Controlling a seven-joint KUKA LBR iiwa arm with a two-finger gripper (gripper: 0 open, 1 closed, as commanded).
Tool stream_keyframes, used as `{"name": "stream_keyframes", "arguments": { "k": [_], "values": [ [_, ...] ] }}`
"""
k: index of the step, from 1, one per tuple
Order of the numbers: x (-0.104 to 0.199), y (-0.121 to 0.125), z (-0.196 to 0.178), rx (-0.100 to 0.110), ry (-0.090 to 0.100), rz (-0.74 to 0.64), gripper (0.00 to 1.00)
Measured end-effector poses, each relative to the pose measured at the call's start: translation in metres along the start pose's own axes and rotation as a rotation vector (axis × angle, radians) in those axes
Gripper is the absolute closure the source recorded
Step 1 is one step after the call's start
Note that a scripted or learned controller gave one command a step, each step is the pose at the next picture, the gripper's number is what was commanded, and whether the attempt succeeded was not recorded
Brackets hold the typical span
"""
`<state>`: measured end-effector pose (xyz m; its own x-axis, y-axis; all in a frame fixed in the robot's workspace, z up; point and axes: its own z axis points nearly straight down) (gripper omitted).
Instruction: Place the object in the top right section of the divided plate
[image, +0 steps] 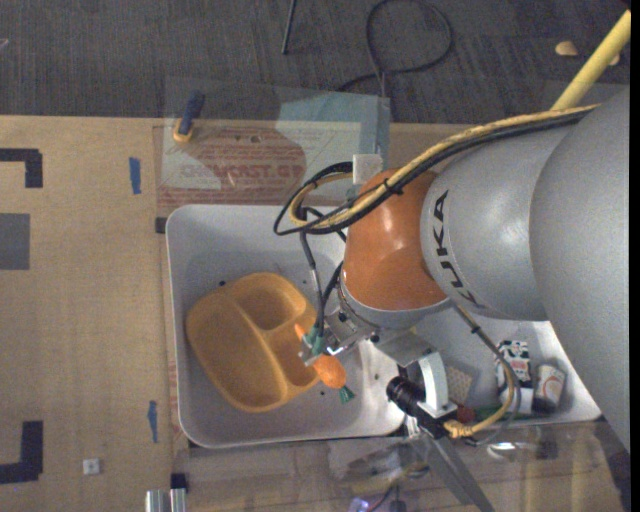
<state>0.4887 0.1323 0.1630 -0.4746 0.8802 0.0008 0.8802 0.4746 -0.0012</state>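
A yellow divided plate (245, 340) lies in the left white bin (190, 260), with its sections bare. My gripper (316, 343) hangs under the orange wrist, right at the plate's right rim. It is shut on an orange toy carrot (328, 372). The carrot's pointed end shows just over the plate's rim, and its thick end and green top (345, 395) stick out toward the bin floor to the right. The arm's large grey body hides the right part of this bin.
The right bin (580, 400) holds several small items, among them a white cow-patterned carton (515, 360) and a small box (548, 384). Cables loop around the wrist (300, 215). A clear sheet over a printed card (240, 160) lies behind the left bin.
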Motion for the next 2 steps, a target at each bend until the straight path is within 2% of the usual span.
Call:
{"name": "stream_keyframes", "arguments": {
  "k": [1,2],
  "values": [
    [0.0017,0.0235,-0.0272,-0.003,-0.001,-0.056,1.0],
    [0.0014,0.0234,-0.027,-0.003,-0.001,-0.055,0.0]
  ]
}}
